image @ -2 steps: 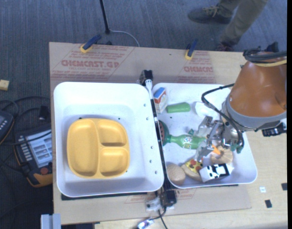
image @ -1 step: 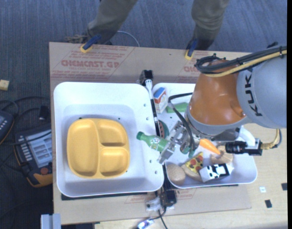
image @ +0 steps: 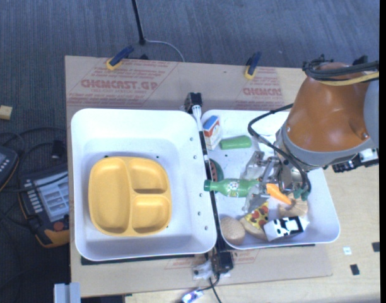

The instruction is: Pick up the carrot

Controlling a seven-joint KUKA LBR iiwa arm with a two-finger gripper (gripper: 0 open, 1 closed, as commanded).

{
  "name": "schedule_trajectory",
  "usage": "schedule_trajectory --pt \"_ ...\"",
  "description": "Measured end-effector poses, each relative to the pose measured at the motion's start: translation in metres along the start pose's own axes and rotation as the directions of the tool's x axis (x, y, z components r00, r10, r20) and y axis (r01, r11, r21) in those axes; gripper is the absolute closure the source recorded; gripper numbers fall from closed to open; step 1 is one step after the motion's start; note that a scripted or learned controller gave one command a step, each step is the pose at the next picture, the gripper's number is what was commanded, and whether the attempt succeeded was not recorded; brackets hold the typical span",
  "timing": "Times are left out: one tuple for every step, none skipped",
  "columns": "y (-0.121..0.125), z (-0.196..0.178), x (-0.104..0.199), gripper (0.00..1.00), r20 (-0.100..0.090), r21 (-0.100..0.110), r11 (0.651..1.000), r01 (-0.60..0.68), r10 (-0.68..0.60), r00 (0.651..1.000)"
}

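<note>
The carrot (image: 279,194) is a small orange piece in the right bin (image: 325,229), lying slantwise among other toys. My gripper (image: 269,177) hangs low over the middle of that bin, directly above and just left of the carrot's upper end. Its metal parts overlap the carrot's tip, and I cannot make out whether they touch it. The orange-banded wrist (image: 328,115) covers the bin's upper right part.
A green bottle (image: 228,185) lies left of the gripper. A milk carton (image: 210,130) and a green block (image: 235,143) sit farther back. A pizza slice (image: 257,218), a brown roll (image: 231,229) and a black-and-white item (image: 286,226) lie in front. The left bin (image: 86,125) holds a yellow divided plate (image: 128,194).
</note>
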State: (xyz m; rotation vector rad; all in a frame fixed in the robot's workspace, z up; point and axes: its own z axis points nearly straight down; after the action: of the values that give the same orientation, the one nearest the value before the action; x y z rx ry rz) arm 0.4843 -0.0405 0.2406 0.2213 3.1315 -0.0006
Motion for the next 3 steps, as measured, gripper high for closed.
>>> schedule_trajectory --pt "-0.055 0.012 -0.031 1.00 0.000 0.000 0.939 0.343 -0.343 0.939" --pt "-0.111 0.053 -0.051 1.00 0.000 -0.002 0.734 0.679 -0.679 0.734" --pt "-0.058 0.139 -0.056 1.00 0.000 -0.004 0.384 0.924 -0.924 0.384"
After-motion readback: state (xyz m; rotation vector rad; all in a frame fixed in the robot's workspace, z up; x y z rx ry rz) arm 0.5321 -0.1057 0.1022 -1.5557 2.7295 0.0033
